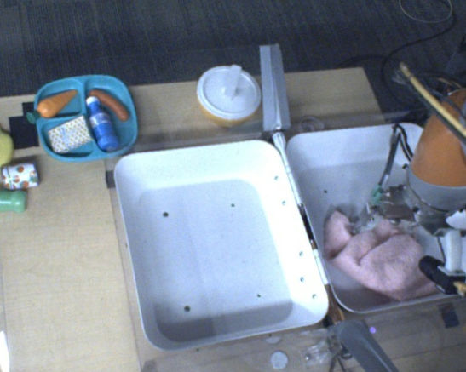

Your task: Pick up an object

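Note:
A crumpled pink cloth (379,256) lies in the front half of the right bin (334,167). My gripper (371,213) reaches in from the right, low over the cloth's upper edge, below the arm's orange band (440,153). Its tips sit right at the fabric, and whether they touch it is unclear.
The left bin (215,239) stands beside the right one, split by a metal divider rail (272,89). At the back left are a blue tray with toy food (86,117), a white lidded cup (229,94), a banana, a can and a green bottle. Cables hang at the right.

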You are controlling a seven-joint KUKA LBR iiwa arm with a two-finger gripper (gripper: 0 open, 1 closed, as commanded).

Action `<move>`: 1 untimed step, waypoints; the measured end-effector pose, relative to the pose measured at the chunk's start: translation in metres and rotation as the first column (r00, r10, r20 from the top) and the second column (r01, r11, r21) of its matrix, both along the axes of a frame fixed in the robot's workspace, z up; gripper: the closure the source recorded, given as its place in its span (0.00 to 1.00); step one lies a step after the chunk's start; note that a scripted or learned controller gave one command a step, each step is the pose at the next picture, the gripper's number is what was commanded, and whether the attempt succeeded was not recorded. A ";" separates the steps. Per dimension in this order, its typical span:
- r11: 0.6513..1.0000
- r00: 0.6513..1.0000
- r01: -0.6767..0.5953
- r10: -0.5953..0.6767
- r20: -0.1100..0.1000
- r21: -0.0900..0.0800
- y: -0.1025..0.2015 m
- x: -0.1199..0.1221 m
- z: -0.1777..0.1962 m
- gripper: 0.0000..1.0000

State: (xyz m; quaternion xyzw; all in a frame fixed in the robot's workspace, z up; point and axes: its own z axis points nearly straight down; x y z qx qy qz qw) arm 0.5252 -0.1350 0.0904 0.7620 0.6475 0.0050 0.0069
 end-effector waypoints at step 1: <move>0.997 0.997 -0.082 0.081 -0.003 -0.001 -0.035 0.028 -0.001 0.00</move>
